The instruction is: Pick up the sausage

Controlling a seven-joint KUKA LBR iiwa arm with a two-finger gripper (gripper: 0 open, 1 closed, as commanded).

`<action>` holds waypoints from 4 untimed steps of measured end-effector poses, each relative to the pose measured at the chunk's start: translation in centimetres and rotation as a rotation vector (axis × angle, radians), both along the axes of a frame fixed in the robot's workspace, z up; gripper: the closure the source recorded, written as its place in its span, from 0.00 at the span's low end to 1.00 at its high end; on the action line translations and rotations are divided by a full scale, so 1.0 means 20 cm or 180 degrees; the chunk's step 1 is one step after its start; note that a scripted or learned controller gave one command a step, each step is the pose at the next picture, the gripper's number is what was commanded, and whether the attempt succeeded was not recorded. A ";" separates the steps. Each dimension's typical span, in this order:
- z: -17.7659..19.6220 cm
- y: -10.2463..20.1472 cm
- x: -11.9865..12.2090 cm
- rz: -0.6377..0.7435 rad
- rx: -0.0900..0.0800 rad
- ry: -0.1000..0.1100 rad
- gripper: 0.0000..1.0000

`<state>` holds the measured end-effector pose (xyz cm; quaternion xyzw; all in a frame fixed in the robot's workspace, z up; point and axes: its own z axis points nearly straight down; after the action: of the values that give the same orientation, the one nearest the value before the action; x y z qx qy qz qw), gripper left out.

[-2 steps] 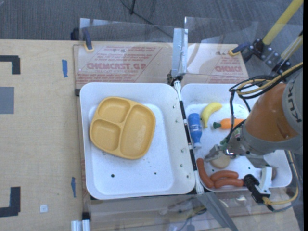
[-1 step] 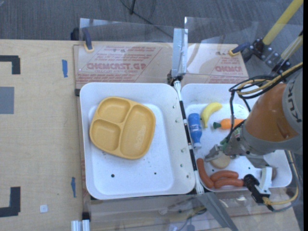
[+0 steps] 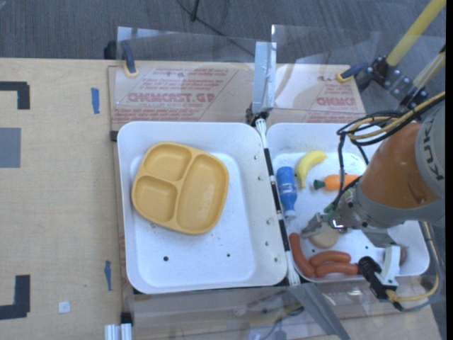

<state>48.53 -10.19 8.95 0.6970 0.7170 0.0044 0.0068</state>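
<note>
The sausage point(image 3: 327, 262), a pair of red-brown links, lies along the front edge of the right bin point(image 3: 417, 261). My gripper point(image 3: 320, 219) hangs over the middle of that bin, a little behind and above the sausage. It is open, with nothing held between its fingers. A small beige lump point(image 3: 324, 239) sits just below the gripper, between it and the sausage. The arm's orange band covers the right part of the bin.
In the right bin a blue bottle point(image 3: 286, 188) lies by the left wall, with a banana point(image 3: 309, 166) and a carrot point(image 3: 334, 183) behind the gripper. The left bin point(image 3: 191, 261) holds a yellow divided plate point(image 3: 180, 188).
</note>
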 end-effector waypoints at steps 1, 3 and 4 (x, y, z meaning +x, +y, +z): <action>0.12 0.00 0.23 -0.0481 0.0013 0.0048 0.00; 0.00 -0.05 -0.01 0.0707 -0.0019 0.0011 0.00; 0.00 -0.05 -0.01 0.0707 -0.0019 0.0011 0.00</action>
<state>48.25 -11.27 8.95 0.6133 0.7898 0.0018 0.0071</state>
